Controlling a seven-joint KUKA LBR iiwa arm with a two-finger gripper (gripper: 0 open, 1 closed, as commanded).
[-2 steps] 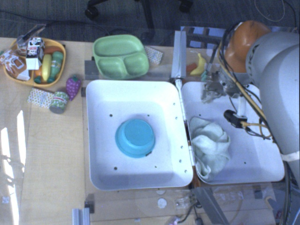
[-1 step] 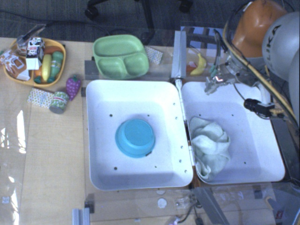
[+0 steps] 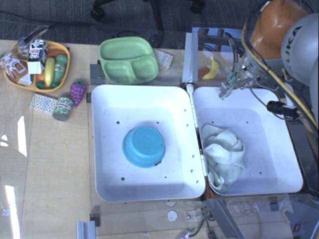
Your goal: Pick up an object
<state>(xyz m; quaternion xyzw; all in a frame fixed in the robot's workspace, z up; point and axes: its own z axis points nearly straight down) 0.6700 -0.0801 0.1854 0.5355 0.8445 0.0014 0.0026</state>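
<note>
White cloth [image 3: 224, 153], crumpled, was noted at the 9 o'clock side of the right bin [image 3: 279, 183], against its wall. Blue bowl [image 3: 144, 146], upside down, was noted near the middle of the left bin [image 3: 107, 183]. The pincer [image 3: 230, 86] was seen over the right bin's 11 o'clock corner, well apart from both things; whether it was apart or together could not be told, and nothing was seen held.

Risks judged: a descent at that corner would likely close on bare floor or strike the rim. The cloth's loose folds could slip free on lifting. The bowl's smooth dome offers poor purchase.

Writing: "KU" was read on the grey arm [image 3: 299, 39]. Labels on the small packets [image 3: 45, 103] on the table [image 3: 45, 173] were too small to read.
</note>
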